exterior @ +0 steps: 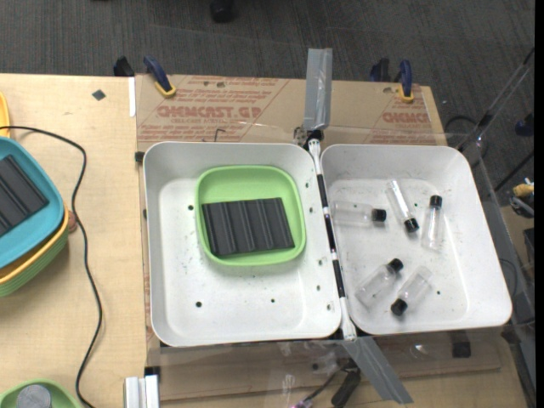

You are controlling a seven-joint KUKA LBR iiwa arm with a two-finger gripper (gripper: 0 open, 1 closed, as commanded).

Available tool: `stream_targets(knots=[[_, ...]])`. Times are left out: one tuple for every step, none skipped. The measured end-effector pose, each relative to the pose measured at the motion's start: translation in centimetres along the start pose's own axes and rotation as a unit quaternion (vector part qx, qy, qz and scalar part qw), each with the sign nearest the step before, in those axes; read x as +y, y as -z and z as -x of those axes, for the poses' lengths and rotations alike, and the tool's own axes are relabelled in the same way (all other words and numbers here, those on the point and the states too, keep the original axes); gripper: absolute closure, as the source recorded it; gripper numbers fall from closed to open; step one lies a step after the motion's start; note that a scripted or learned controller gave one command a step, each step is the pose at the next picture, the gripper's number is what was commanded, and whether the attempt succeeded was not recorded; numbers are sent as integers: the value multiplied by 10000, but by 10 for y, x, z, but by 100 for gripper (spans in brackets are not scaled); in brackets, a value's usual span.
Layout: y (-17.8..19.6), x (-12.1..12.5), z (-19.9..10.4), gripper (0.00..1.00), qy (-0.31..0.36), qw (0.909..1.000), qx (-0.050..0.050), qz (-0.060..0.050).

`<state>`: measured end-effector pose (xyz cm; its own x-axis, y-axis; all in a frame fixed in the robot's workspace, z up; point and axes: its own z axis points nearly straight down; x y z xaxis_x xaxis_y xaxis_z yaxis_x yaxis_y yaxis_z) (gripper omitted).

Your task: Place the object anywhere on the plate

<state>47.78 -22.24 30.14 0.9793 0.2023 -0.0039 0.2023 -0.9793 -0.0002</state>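
A green square plate (249,184) with a dark ribbed insert (247,226) sits in the left white bin (178,270). The right white bin (463,228) holds several clear vials with black caps: one (357,216) lies at its left, two (401,206) (433,219) near the upper middle, and two more (380,280) (410,293) toward the front.
A teal and yellow stack of trays (30,219) stands at the far left on the wooden bench, with a black cable (85,228) running past it. Brown cardboard (221,109) clamped with blue clips lies behind the bins. A grey tape strip (318,92) runs between them.
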Motion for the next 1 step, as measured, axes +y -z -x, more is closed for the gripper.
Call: stream_targets(knots=[[-39,0,0,0,-29,10000,-9,-10]])
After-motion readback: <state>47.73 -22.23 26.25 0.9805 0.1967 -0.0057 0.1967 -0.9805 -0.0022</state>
